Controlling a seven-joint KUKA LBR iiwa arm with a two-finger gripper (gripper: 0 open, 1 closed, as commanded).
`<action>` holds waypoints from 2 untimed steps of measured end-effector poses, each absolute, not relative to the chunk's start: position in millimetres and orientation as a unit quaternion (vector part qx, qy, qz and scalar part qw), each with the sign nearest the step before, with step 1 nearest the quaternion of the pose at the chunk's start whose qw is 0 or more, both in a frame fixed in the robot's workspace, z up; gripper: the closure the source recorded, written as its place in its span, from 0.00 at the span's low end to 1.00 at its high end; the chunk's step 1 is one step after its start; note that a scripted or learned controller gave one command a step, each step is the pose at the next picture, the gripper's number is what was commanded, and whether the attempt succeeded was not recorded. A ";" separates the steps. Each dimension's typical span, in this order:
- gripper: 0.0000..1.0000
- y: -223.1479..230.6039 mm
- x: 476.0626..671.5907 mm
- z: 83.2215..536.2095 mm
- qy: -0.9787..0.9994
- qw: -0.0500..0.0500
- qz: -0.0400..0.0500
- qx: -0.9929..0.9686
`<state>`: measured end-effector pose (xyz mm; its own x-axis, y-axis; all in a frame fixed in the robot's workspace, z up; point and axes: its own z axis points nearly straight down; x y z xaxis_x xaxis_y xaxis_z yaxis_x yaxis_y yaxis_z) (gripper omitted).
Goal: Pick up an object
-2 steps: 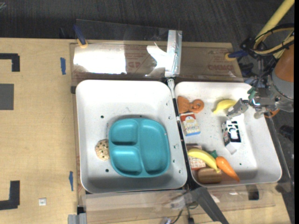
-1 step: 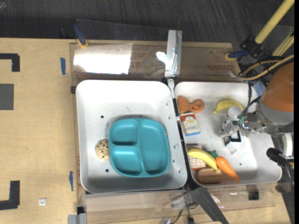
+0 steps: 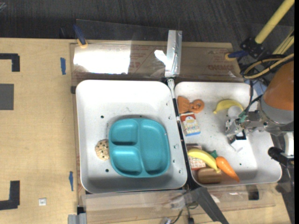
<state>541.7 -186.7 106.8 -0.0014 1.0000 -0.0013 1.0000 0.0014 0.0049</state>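
Two white bins sit side by side on your counter [image 3: 37,125]. Your left bin [image 3: 88,97] holds a teal divided tray [image 3: 139,146] with a cookie [image 3: 102,149] touching its left edge. Your right bin [image 3: 210,90] holds a gingerbread figure [image 3: 190,105], a small carton [image 3: 190,124], a banana [image 3: 227,105] at the far side, and a second banana [image 3: 202,156], a carrot [image 3: 226,167] and a hot dog [image 3: 208,175] near you. Your pincer [image 3: 236,127] hangs over the right bin's middle; you cannot tell if it is open or closed.

Bench [image 3: 32,125] bears two white bins [image 3: 93,101] side by side.
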 end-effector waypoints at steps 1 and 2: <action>1.00 -141.4 555.8 183.8 0.615 0.001 0.002 0.789; 0.00 -142.8 554.3 181.6 0.614 0.000 0.000 0.789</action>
<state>554.3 -142.8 181.6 0.2462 0.9692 0.0001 0.9692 -0.2462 0.0000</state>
